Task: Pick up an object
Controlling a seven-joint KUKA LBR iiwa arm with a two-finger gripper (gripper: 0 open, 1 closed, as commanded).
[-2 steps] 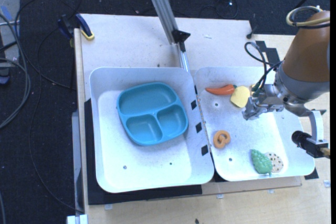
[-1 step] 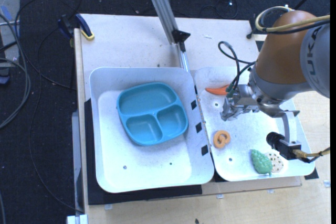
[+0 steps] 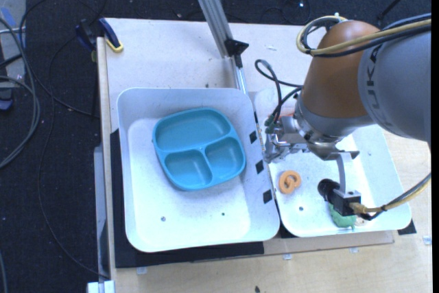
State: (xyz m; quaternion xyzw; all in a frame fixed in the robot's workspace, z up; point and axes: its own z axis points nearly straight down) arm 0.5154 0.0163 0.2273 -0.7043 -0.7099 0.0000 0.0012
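A small orange ring-shaped object [image 3: 289,182] lies on the floor of the right white bin [image 3: 384,168], near its left wall. A green object [image 3: 342,218] sits at the bin's front edge, partly covered by the robot's own hardware. My gripper [image 3: 274,145] hangs under the large grey and orange wrist, over the left side of the right bin, just behind and to the left of the orange ring. Nothing shows between its jaws, and the wrist hides much of the bin behind it.
The left white bin [image 3: 137,147] holds a blue divided plate [image 3: 199,148] with three compartments. A slanted metal pole [image 3: 212,3] rises from the back of the bench between the bins. Cables lie on the dark floor around the bench.
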